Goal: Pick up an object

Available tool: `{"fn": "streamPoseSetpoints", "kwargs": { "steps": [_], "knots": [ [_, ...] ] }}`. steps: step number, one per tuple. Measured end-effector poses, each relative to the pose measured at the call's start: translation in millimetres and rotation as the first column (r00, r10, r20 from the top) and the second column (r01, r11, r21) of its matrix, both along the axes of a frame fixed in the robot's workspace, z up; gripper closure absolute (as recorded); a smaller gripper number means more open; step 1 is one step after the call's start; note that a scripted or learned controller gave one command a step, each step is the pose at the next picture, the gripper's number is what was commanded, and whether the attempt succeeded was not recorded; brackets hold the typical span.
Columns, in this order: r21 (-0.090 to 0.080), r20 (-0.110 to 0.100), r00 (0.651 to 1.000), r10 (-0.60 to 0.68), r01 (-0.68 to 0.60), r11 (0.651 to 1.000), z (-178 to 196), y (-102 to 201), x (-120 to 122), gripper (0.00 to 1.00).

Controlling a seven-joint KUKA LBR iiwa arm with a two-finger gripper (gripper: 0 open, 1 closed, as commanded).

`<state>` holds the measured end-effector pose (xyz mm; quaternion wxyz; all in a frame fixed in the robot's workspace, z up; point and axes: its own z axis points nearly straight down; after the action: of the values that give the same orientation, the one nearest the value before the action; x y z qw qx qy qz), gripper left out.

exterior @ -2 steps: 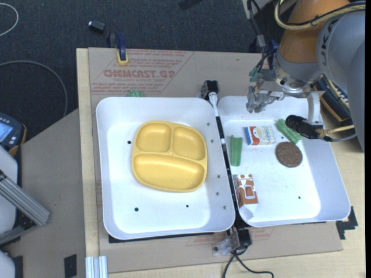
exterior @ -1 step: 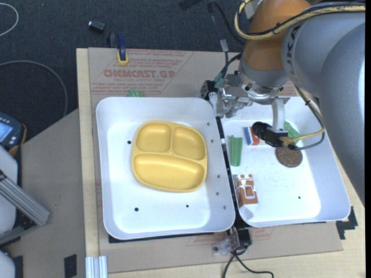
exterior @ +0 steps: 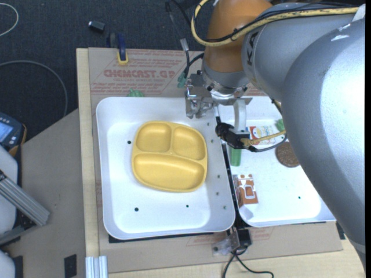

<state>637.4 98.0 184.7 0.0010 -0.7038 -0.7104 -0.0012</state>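
You can't tell from here how your gripper [exterior: 200, 106] is set; it hangs over the left bin's [exterior: 116, 213] far right corner, arm reaching in from the right. That bin holds one yellow divided plate [exterior: 169, 155]. The right bin [exterior: 290, 210] holds one orange packet [exterior: 247, 191], one brown disc [exterior: 286, 154] and one green-capped tube [exterior: 261, 135].

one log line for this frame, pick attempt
task: pick up an object | pincer: over left bin's far right corner, holds nothing visible | yellow divided plate: in left bin, untouched | right bin: small packets
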Motion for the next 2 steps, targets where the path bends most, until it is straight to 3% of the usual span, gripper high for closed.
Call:
{"fn": "streamPoseSetpoints", "kwargs": {
  "steps": [1, 2],
  "knots": [
    [0.002, -0.004, 1.0, -0.001, 0.001, 1.0, 47.0, 52.4, -100.3, 1.0],
    [-0.001, 0.007, 1.0, -0.013, 0.013, 1.0, 125.0, 16.2, -147.3, 1.0]
  ]
}}
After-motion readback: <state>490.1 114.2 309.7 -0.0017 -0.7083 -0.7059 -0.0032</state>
